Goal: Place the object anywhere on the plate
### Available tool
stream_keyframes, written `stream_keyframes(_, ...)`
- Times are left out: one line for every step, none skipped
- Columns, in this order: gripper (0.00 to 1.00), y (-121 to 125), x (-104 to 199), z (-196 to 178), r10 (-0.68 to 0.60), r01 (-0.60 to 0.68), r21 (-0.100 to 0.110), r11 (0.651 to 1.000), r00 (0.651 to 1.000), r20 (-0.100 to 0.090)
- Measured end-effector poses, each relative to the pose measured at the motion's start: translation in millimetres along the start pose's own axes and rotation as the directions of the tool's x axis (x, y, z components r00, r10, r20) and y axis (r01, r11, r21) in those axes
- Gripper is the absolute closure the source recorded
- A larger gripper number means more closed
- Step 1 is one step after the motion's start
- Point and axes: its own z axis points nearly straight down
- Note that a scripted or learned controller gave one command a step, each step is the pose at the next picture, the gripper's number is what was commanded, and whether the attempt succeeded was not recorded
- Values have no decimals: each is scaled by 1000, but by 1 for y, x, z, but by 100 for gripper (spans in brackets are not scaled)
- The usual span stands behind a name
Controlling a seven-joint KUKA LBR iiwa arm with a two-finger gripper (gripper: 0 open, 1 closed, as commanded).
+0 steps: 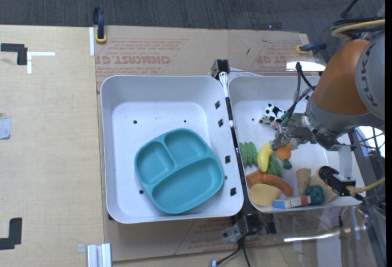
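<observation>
A small orange object (283,152) is sitting in the right bin (245,100), right under the jaws (283,137) of the arm (346,85); it is showing as a rounded orange lump, too small and too covered by the jaws to tell its long axis or which way it is pointing. Whether the jaws are gripping it, or are open or closed at all, cannot be told from this slant. Crowding it on its left, a yellow banana-like piece (264,158) is lying just beside it, running roughly up and down the view, with a green ridged piece (248,154) further left near the bin wall and a smaller green piece (275,167) just below. Toward the near edge, an orange-red sausage shape (272,182) is curving over a pale yellow rounded piece (263,195), and a tube with a red and blue end (293,202), a tan cone-like piece (303,177) and a teal lump (316,193) are lying close together. A black-and-white toy (271,115) is resting above the jaws, near the middle of the bin. The left bin (116,137) is holding the turquoise plate (179,169), a three-compartment tray lying flat and skewed, well apart from the orange object and separated from it by the two bins' adjoining walls. Both bins are sitting on cardboard (141,54) laid on the bench (43,155).
</observation>
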Motion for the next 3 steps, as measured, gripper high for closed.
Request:
stream_keyframes(100, -6, 84, -125, -306, 306, -1, 952, 952, 2)
stream_keyframes(100, -35, 152, -87, -52, 52, 5, 999, 999, 1)
stream_keyframes(0, -35, 151, -87, -52, 52, 4, 999, 999, 1)
